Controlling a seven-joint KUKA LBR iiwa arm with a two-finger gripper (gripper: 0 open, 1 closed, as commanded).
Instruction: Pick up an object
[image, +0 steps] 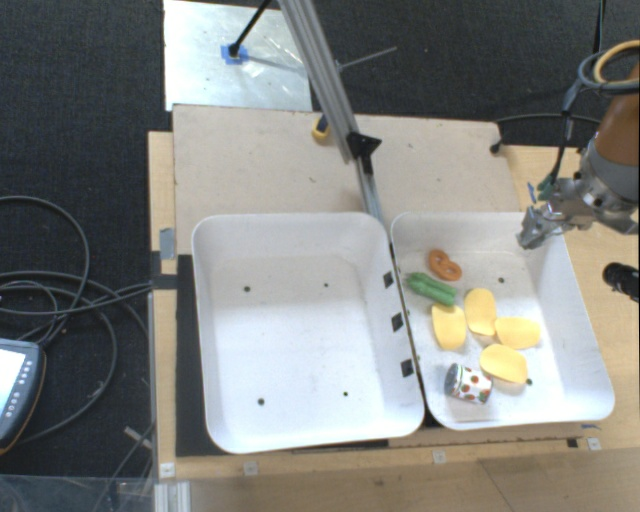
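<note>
Overhead, the arm (612, 150) angles down over the right bin's (585, 330) far corner.

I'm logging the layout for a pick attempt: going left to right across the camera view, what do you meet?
Left bin → green piece → spotted cup → gripper.

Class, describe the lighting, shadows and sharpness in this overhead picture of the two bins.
Camera view: even, soft light; the shallow white right bin shows faint shadows beside the yellow pieces; the pale metal sheet at top glares; the pincer looks slightly blurred.
</note>
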